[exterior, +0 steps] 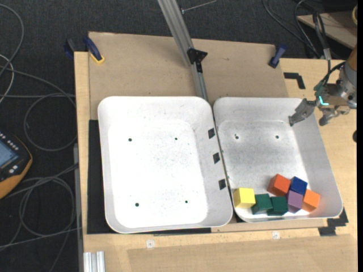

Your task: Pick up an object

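A cluster of small blocks lies in the near corner of the right bin (266,146): a yellow block (245,196), two green blocks (270,204), an orange-red block (279,183), a blue block (298,184), a purple block (295,199) and an orange block (311,199). My gripper (313,114) hangs at the far right rim of that bin, well above and behind the blocks. Its two dark fingers are spread apart with nothing between them.
The left bin (153,163) sits beside the right one, joined by black clips (216,157). A metal strut (178,33) slants over the bench behind the bins. Blue clamps (93,50) hold the board's far corners. Cables lie on the floor at left.
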You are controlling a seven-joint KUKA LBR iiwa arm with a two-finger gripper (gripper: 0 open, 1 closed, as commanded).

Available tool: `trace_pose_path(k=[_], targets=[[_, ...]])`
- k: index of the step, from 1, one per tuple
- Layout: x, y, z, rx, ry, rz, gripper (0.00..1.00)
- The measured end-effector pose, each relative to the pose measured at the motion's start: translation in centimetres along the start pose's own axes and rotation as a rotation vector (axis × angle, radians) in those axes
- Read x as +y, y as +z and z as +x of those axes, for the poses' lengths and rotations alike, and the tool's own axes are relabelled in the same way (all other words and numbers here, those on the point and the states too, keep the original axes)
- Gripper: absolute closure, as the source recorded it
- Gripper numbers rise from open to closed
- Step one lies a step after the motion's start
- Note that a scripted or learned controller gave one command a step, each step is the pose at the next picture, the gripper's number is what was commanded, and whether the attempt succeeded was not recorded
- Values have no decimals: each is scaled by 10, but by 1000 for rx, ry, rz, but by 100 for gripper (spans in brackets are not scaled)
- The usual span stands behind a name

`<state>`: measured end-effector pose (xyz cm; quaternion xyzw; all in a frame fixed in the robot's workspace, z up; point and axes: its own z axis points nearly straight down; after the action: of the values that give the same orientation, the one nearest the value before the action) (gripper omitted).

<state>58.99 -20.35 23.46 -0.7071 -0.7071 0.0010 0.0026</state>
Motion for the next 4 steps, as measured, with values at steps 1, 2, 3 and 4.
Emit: trace_pose_path(k=[1, 2, 3, 4], targets=[[1, -3, 0, -2, -2, -4, 0], [-6, 42, -2, -1, 0, 0, 0], [-7, 85, -3, -1, 0, 0, 0], [-7, 138, -3, 0, 0, 1, 0]])
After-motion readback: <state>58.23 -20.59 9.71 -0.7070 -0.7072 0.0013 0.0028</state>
